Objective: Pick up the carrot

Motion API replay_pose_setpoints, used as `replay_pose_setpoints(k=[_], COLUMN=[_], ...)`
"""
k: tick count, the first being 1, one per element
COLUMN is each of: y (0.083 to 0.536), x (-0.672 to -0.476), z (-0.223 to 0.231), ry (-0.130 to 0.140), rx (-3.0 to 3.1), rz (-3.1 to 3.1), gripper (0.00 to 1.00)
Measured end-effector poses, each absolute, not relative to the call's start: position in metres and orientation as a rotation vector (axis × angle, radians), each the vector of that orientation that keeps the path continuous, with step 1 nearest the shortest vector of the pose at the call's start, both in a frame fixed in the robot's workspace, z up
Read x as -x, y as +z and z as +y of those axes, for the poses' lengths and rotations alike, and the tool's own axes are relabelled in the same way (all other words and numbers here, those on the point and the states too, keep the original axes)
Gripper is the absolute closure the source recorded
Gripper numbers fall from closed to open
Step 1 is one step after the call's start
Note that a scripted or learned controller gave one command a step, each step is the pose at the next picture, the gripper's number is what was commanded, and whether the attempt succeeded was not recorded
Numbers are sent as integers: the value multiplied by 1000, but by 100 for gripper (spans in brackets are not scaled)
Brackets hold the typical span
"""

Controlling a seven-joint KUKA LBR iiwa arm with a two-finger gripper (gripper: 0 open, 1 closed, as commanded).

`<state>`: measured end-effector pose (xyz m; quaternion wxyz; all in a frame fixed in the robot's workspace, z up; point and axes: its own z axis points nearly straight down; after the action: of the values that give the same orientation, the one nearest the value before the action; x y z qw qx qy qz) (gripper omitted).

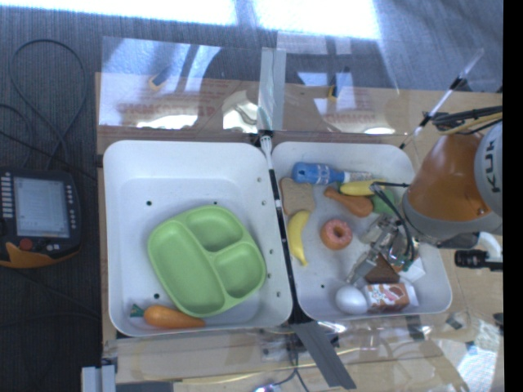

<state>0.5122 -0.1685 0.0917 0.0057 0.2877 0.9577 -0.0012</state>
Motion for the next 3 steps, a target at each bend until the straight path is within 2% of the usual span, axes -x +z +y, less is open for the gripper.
replay_pose_setpoints(k=[1, 2, 3], y=[92, 90, 90], x=[-614, -597, -604], z=[-175, -146, -136], ry=[-7, 6, 5], rx=[-1337, -1870, -2111], rz=[2859, 2508, 2308], gripper=[0, 0, 0])
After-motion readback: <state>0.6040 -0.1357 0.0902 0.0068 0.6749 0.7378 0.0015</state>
